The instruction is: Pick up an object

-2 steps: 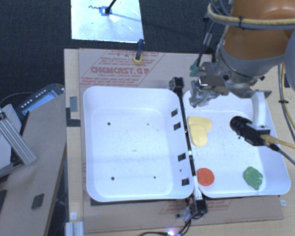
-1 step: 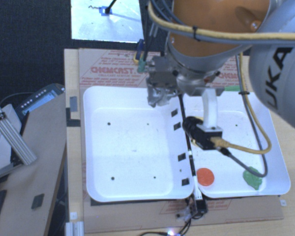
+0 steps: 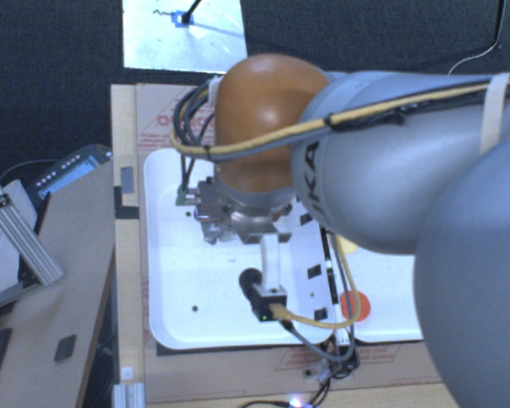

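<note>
Fingers are tucked under the arm (image 3: pixel 391 168), so I can't tell if they're clenched or released. Gripper (image 3: pixel 211 226) sits over the left-hand bin (image 3: pixel 174 313), with bare white floor toward its front rim. Orange disc (image 3: pixel 357 306) lies by the right-hand bin's (image 3: pixel 391 323) front edge, close under the arm.

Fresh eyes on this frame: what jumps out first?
The grey arm with its orange band dominates, reaching in from the right over the white bin. Low on the bin's right side an orange round object peeks out beneath the arm. A pale yellow thing lies just above it, mostly hidden by the arm.
</note>
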You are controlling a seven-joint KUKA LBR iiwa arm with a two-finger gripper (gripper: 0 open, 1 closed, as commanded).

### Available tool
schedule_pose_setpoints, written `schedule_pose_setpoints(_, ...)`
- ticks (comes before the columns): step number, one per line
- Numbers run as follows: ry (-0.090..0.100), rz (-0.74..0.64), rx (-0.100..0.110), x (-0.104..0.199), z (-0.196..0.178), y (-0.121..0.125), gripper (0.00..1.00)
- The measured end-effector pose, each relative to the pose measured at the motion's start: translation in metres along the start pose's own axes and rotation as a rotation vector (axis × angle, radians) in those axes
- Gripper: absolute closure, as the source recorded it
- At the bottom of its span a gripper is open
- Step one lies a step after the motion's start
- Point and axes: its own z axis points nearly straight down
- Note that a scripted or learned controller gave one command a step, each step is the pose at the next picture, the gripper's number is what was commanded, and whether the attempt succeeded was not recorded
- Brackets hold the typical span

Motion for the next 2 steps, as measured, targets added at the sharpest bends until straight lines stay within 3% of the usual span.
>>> schedule_pose_setpoints(1,0.011,0.002,-0.023,-0.002,-0.119,-0.019,1.00)
schedule_pose_setpoints(2,0.004,0.014,-0.016,-0.076,-0.127,-0.018,1.00)
